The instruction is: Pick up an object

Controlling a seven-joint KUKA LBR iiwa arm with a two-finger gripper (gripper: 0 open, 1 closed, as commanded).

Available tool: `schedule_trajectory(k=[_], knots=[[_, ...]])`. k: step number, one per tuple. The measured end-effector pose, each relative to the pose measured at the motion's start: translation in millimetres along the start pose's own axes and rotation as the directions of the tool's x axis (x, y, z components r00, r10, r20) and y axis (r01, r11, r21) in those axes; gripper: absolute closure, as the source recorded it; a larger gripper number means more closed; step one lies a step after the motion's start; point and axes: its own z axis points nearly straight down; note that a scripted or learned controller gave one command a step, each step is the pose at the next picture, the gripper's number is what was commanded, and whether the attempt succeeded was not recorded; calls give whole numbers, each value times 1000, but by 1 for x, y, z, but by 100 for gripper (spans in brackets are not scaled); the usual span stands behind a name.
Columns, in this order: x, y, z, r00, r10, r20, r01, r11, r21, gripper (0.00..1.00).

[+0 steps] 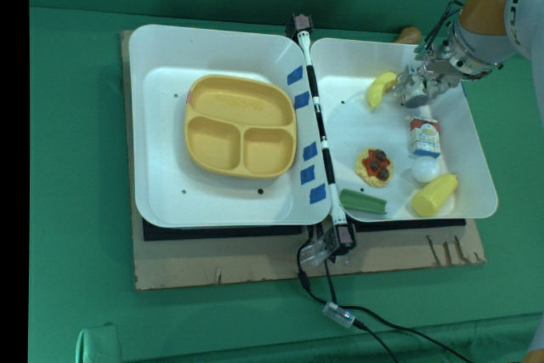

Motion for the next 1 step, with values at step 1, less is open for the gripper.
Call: schedule_trajectory(k=[1], knots=[[78,1,-93,1000,-7,-8,7,1000,15,100]])
